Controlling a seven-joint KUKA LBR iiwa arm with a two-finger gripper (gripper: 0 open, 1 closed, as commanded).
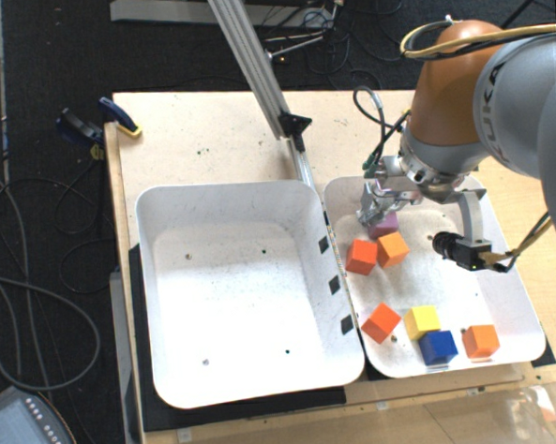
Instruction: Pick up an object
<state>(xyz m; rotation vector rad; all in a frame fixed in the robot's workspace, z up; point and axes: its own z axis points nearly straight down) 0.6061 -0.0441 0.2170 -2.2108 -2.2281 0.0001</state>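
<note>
My gripper [381, 210] hangs low over the far part of the right bin [519, 328], directly on top of a small purple block [384, 226] that peeks out beneath it. Just in front of that block lie a red-orange cube [361, 256] and an orange cube [392, 249], side by side and touching. Nearer the front of the bin sit another red-orange cube [381, 322], a yellow cube [421, 321], a blue cube [438, 346] and an orange cube [480, 341].
The left bin [159, 271] stands beside the right one, the two sharing a middle wall. A slanted metal pole [249, 59] ends at a foot behind the bins. A black device [463, 249] on a bracket hangs from the wrist over the right bin.
</note>
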